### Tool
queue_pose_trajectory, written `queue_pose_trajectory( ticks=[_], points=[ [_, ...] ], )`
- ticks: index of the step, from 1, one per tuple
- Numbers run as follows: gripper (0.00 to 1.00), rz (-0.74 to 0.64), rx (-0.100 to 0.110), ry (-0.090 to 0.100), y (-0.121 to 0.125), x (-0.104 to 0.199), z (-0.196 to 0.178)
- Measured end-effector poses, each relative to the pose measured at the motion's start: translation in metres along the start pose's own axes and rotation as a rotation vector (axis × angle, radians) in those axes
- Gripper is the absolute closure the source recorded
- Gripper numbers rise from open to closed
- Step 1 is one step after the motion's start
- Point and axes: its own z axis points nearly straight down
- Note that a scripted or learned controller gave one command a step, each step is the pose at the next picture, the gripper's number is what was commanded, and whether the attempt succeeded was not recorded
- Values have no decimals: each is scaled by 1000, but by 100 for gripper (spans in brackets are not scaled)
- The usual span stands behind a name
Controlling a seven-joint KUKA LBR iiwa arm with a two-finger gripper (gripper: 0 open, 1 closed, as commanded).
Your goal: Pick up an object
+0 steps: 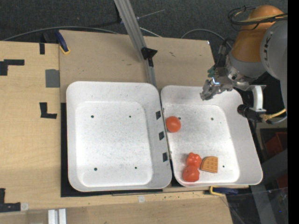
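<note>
Small round orange-red ball [173, 124] lying near the left wall of the right shallow white plastic bin [243, 143]. At that bin's near edge, a lumpy red pepper-shaped toy [191, 167] touches a tan waffle-patterned square [210, 164]. Two-finger metal gripper [208, 91] poised over the bin's far right corner, nothing visibly between its fingers; their spacing is indiscernible. Left shallow white plastic bin [74, 139] adjoins.

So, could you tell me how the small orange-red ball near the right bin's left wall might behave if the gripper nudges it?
The ball looks round and smooth, so it would probably roll across the flat right bin floor. It sits alone, so nothing nearby would stop it.
</note>
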Motion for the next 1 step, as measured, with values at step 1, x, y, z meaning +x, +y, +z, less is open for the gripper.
queue_pose_trajectory(
  ticks=[1],
  points=[
    [100,0,4,1,0,1,-11]
  ],
)
